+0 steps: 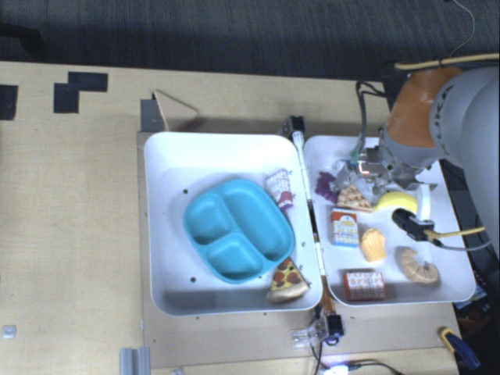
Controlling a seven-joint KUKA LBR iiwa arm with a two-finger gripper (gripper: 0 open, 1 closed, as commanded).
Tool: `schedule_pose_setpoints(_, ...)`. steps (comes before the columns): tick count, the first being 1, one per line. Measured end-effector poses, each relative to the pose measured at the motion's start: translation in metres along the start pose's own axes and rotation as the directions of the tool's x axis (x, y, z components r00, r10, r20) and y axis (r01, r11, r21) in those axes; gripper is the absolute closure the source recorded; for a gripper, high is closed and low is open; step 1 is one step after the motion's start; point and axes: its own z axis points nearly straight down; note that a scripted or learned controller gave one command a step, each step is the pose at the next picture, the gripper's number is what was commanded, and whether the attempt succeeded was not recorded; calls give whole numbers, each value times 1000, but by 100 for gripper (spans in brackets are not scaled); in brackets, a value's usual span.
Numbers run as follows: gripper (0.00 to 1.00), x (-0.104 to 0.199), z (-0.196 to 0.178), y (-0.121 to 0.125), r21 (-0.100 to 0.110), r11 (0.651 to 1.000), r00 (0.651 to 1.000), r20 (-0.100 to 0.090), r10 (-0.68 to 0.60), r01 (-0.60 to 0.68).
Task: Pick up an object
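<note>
My gripper [362,172] is low over the back of the right bin [461,287], reaching in from the right. It hovers right above a waffle-like piece [355,200], between a purple bunch [326,184] on its left and a yellow banana [395,201] on its right. Whether it touches any of them is hidden by the wrist. Nearer the front lie a small carton [344,228], a yellow-orange corn-like piece [373,245], a tan bagel [418,265] and a red box [364,284].
The left bin [160,209] holds a blue divided plate [237,229], a small packet [279,187] at its back right and a pizza slice [287,282] at the front right. The two bins share a ridge [308,209].
</note>
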Motion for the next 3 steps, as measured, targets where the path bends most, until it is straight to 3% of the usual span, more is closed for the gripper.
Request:
schedule_pose_setpoints(1,100,1,-12,2,-5,1000,1000,-1,-2,2)
schedule_pose_setpoints(2,0,1,-12,2,-5,1000,1000,-1,-2,2)
schedule_pose_setpoints(3,100,2,-23,3,-9,1000,1000,-1,-4,4)
